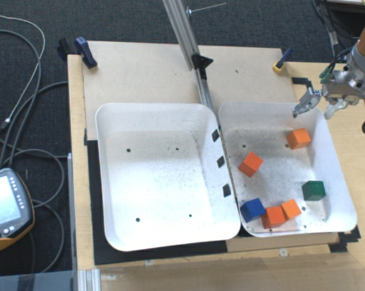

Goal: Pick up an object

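My gripper (316, 107) hangs over the far right corner of the right bin (337, 162), its two fingers spread apart and nothing between them. An orange cube (299, 138) lies just below and left of it on the bin floor. Another orange cube (251, 163) sits near the bin's middle. A green cube (313, 190) rests by the right wall. Along the front edge lie a blue cube (252, 209) and two orange cubes (273, 216) (291, 209) side by side.
The left bin (110, 162) stands beside the right one, with a metal rail (182, 29) running from the top down to the divide between them. Blue clamps (85, 50) (282, 59) sit on the board's far corners. Cables and a pendant (6, 208) lie to the left.
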{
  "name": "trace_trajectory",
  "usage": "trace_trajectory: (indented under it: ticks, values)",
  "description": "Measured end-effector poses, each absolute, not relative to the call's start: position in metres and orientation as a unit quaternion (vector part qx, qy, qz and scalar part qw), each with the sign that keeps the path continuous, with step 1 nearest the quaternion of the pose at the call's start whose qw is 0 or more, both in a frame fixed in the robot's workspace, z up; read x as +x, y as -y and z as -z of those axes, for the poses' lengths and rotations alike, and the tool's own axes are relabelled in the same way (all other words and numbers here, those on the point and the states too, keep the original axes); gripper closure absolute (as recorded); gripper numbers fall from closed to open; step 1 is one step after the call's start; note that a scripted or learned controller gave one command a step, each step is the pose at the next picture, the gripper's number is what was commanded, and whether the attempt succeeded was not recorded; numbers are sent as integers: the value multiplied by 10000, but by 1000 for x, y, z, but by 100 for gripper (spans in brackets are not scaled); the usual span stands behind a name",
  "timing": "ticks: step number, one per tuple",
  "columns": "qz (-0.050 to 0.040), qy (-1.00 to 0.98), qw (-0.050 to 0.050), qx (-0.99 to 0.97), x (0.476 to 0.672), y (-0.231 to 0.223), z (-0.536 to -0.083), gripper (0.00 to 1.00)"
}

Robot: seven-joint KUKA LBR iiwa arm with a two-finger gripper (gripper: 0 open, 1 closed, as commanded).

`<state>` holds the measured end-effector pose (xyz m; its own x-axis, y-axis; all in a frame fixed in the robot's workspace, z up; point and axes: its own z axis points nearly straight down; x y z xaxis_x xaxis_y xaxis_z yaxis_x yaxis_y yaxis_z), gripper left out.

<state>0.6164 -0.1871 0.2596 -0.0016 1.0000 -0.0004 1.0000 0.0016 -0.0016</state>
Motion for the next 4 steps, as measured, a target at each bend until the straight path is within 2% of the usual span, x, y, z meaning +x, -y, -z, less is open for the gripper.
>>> trace_trajectory:
  ticks: [1,2,3,4]
  values:
    - [-23,7064,45,-7078,584,215,-124,0]
    - [-27,7080,54,-7062,640,188,-97,0]
    - [-2,7081,16,-7061,631,161,-100,0]
    - [-1,7091,40,-7051,583,91,-99,0]
